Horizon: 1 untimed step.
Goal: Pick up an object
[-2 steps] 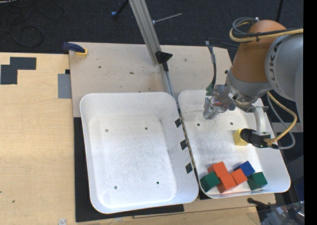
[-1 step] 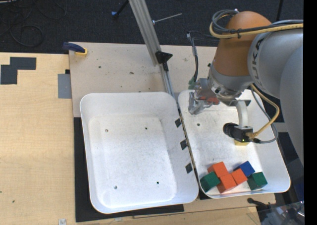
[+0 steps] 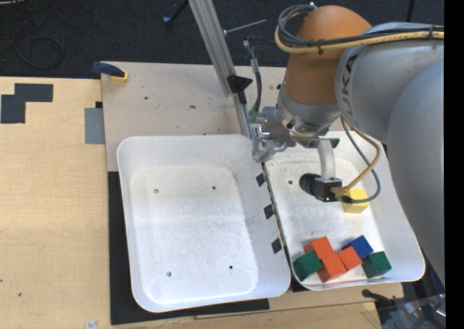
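Camera view shows the gripper low at the far end of the wall between the left bin and right bin; whether it is spread or pressed together cannot be told. The blocks, orange, green and blue, huddle in the right bin's near corner, toward 5 o'clock from the gripper and well apart from it. Their row runs roughly 9 to 3 o'clock. A yellow block lies nearer, toward 4 o'clock, probably the easier pick.

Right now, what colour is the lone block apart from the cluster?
Yellow, the lone block; camera view.
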{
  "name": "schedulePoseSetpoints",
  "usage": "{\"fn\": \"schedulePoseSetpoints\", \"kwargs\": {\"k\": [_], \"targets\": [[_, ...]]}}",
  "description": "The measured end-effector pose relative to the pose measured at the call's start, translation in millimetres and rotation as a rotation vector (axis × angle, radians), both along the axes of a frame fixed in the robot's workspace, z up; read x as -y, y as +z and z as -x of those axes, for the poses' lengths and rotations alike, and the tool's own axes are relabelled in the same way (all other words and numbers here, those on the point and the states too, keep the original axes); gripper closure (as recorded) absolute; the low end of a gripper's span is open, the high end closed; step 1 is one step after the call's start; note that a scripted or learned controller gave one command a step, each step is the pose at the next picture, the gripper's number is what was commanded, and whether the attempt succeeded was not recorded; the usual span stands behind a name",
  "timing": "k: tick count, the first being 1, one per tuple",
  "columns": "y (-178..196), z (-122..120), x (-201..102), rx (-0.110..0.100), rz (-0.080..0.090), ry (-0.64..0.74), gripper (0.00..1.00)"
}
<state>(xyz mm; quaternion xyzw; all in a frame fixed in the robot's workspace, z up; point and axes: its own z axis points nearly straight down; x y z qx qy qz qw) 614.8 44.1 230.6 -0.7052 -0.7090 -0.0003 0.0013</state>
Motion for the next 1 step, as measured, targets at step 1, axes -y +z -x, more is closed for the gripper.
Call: {"fn": "schedulePoseSetpoints", "kwargs": {"k": [1], "targets": [[9.5, -5.0, -49.8, 0.000, 0.000, 0.000, 1.00]]}}
